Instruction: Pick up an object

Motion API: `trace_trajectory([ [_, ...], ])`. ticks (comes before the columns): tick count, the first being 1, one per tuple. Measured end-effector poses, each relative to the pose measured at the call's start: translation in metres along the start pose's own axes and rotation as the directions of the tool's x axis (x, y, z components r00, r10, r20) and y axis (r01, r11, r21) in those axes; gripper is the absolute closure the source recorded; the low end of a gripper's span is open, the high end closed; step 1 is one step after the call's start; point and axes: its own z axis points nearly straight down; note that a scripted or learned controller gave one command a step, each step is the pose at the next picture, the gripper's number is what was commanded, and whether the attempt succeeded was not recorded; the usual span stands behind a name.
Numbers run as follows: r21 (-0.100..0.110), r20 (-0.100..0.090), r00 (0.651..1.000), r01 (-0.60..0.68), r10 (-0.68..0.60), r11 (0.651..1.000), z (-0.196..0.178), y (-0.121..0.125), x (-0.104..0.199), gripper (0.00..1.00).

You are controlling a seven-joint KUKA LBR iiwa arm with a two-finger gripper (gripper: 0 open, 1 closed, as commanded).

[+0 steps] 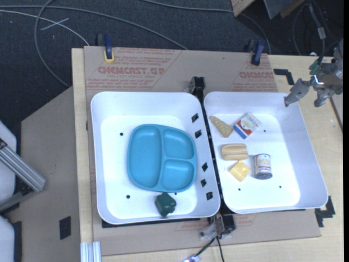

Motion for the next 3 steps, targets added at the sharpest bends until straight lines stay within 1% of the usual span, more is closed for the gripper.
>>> trace_trajectory([
  [1, -0.014, 0.003, 1.0, 0.004, -0.004, 1.0, -0.009, 0.002, 0.001, 0.0],
  [2, -0.01, 0.003, 1.0, 0.004, -0.004, 1.0, 0.035, 0.007, -0.004, 0.0],
  [3, -0.009, 0.002, 1.0, 0.004, -0.004, 1.0, 0.087, 0.005, 0.006, 0.0],
])
